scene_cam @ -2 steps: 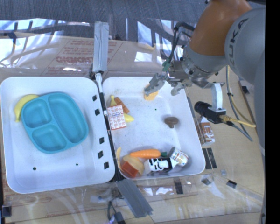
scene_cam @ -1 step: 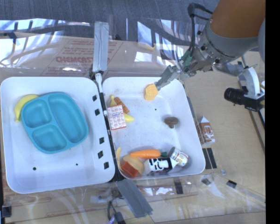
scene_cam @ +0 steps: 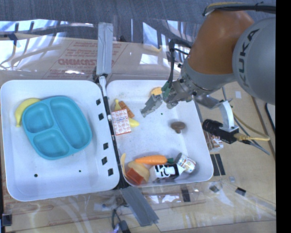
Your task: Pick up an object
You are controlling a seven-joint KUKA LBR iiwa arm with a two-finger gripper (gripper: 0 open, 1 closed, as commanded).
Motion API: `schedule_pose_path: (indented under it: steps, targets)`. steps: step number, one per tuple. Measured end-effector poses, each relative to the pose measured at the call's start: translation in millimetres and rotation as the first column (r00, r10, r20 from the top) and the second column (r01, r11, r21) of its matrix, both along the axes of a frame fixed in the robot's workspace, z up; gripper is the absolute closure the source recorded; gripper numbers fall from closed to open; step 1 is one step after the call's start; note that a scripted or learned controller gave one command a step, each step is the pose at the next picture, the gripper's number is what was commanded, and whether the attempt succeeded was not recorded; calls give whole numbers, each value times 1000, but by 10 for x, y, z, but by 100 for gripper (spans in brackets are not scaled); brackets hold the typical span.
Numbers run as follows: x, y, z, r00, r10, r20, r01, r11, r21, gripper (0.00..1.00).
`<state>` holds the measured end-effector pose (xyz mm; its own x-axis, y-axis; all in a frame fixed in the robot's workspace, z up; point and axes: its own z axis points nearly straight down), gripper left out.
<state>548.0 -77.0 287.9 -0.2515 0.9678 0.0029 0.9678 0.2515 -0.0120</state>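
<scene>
My gripper [scene_cam: 152, 106] hangs over the upper middle of the right bin [scene_cam: 150, 140], pointing down and to the left, with no object seen in it. A small yellow-orange piece [scene_cam: 156, 90] lies just behind it. To its left lie a red-and-white packet [scene_cam: 120, 122] and some yellow and orange bits [scene_cam: 122, 107]. A small brown lump [scene_cam: 178, 126] sits to the gripper's lower right. Along the front wall lie a carrot [scene_cam: 151, 159], a peach-coloured fruit [scene_cam: 137, 172], a black-and-white bottle [scene_cam: 166, 171] and a small can [scene_cam: 187, 164].
The left bin [scene_cam: 19, 174] holds a blue divided plate [scene_cam: 57, 125] with a yellow banana [scene_cam: 23, 108] partly under its far left edge. A black ridge [scene_cam: 106, 130] divides the two bins. The grey and orange arm [scene_cam: 223, 42] looms over the right bin's back right corner.
</scene>
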Motion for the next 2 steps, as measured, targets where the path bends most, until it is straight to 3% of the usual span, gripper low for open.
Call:
schedule_pose_path:
  steps: [1, 2]
  targets:
    - [845, -699, -443, 980, -200, 4, 200, 980, -2, 0]
    - [1070, -1229, -1133, 973, -231, 0, 231, 973, -2, 0]
